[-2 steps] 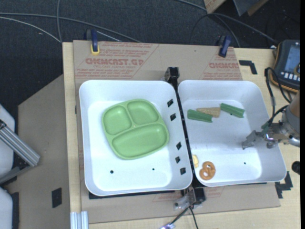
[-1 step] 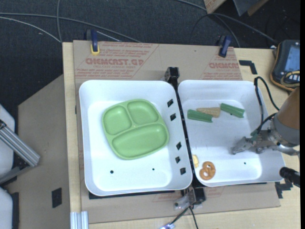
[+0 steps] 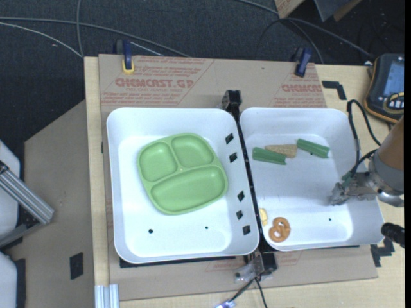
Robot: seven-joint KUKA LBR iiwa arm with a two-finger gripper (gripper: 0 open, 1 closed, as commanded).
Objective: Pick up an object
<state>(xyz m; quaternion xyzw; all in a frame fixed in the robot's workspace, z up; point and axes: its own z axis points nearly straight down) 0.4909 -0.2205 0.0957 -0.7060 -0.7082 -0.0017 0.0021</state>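
Grey end effector [image 3: 341, 192] low in right bin [image 3: 302, 117].

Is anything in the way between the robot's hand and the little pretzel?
Nothing visible. The hand is low at the right side of the right bin, and the pretzel lies near that bin's front left corner. Bare white floor lies between them; the green sticks are farther back.
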